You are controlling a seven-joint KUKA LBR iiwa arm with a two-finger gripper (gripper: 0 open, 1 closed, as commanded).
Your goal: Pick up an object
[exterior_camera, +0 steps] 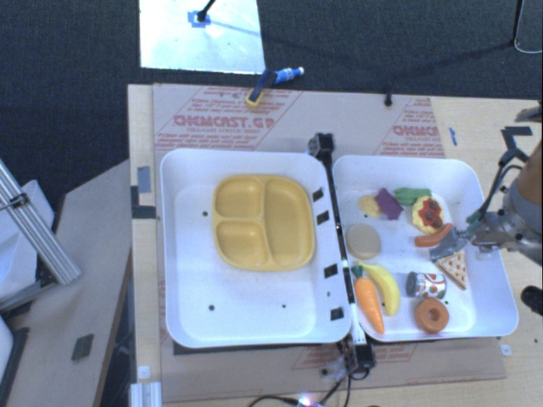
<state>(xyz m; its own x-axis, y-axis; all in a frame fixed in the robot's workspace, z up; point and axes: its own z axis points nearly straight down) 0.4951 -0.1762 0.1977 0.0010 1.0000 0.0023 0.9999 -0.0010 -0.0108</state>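
Note:
The right bin (399, 173) holds several toy foods. Among them are a red sausage (433, 236), a pizza slice (456, 270), a small can (426, 284), a donut (432, 315), a banana (387, 285), a carrot (368, 303), a tan round patty (364, 241), a purple piece (389, 203) and a yellow round piece with red on it (428, 212). My gripper (459, 242) reaches in from the right, low over the bin's right side. It sits just right of the sausage and directly above the pizza slice. Nothing is visibly lifted.
A yellow divided plate (263, 221) lies in the left bin (187, 270). A black-clipped divider (333, 227) separates the bins. A blue and yellow tool (273, 78) lies on the cardboard behind them. The arm's grey body (522, 219) hangs over the right rim.

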